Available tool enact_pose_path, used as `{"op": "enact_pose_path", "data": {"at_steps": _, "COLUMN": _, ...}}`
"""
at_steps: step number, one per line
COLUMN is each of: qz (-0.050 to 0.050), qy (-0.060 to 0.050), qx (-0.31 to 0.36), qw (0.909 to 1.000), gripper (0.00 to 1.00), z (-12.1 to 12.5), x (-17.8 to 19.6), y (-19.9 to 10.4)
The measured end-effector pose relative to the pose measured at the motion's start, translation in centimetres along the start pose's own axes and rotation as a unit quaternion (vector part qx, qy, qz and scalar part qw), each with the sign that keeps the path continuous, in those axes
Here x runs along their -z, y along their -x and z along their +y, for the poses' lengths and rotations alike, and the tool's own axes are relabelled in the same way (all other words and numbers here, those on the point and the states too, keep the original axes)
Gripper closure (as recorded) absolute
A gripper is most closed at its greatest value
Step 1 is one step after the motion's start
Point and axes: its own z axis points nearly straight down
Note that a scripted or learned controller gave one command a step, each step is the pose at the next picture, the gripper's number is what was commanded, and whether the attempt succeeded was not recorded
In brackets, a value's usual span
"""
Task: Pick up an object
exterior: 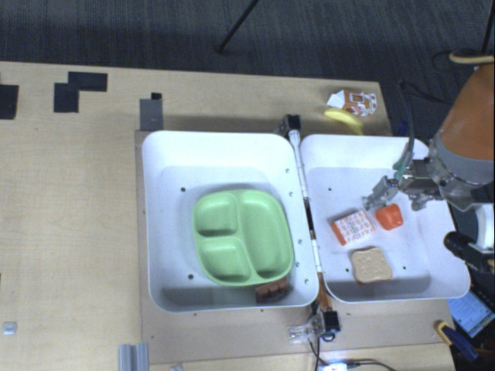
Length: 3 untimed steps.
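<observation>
In the right bin (433, 284) lie a red-and-white packet (353, 226), a small orange object (390, 218) and a slice of bread (371, 265). My gripper (396, 200) hangs over the bin's middle right, just above the orange object. Its fingers stand open, one (375, 198) near the packet's upper corner and the other on the right of the orange object. Nothing is held between them. The left bin (166, 207) holds a green divided plate (242, 236), with a small brown item (271, 291) partly tucked under its near edge.
On the bench behind the right bin sit a yellow banana-like item (343, 117) and a small white-and-orange package (353, 101). A divider rail (303, 199) runs between the bins. Black markers (77, 91) lie on the far left of the bench.
</observation>
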Motion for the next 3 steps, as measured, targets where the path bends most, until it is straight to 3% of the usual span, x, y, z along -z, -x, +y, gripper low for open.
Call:
{"op": "enact_pose_path", "data": {"at_steps": 1, "qz": -0.001, "qy": 0.005, "qx": -0.002, "qw": 1.0, "gripper": 0.0, "z": 0.6, "x": -14.9, "y": 2.4}}
{"op": "enact_pose_path", "data": {"at_steps": 2, "qz": 0.001, "qy": 0.006, "qx": -0.001, "qw": 1.0, "gripper": 1.0, "z": 0.7, "x": -13.9, "y": 2.2}}
{"op": "enact_pose_path", "data": {"at_steps": 3, "qz": 0.001, "qy": 0.006, "qx": 0.0, "qw": 1.0, "gripper": 0.0, "z": 0.7, "x": -13.9, "y": 2.2}}
